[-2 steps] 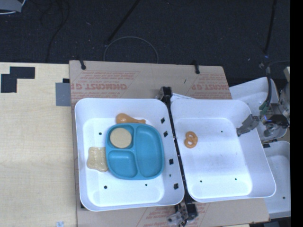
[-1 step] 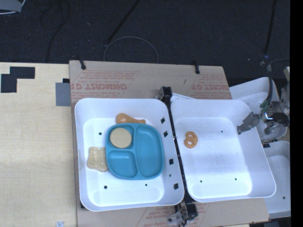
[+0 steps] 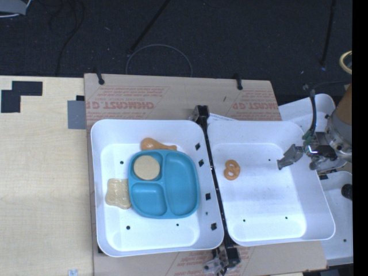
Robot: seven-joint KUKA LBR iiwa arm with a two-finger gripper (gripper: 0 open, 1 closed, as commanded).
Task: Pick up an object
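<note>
Two white bins side by side at frame centre, on cardboard over the bench.

Left bin (image 3: 109, 137): blue divided plate (image 3: 172, 186) takes up most of the floor, close to the right wall and the divider. A round tan disc (image 3: 146, 167) sits in the plate's upper-left compartment. An orange piece (image 3: 155, 145) lies against the plate's upper edge; a pale yellow piece (image 3: 118, 193) touches the plate's left edge. Little bare floor apart from a strip along the bottom.

Right bin (image 3: 310, 223): one small orange pretzel (image 3: 231, 169), left of centre, near the divider but not touching it. Floor around it open on all sides.

Gripper (image 3: 296, 155) at the right bin's right wall, fingers pointing left, well apart from the pretzel. Nothing visible between the fingers; cannot tell how far open they are.
</note>
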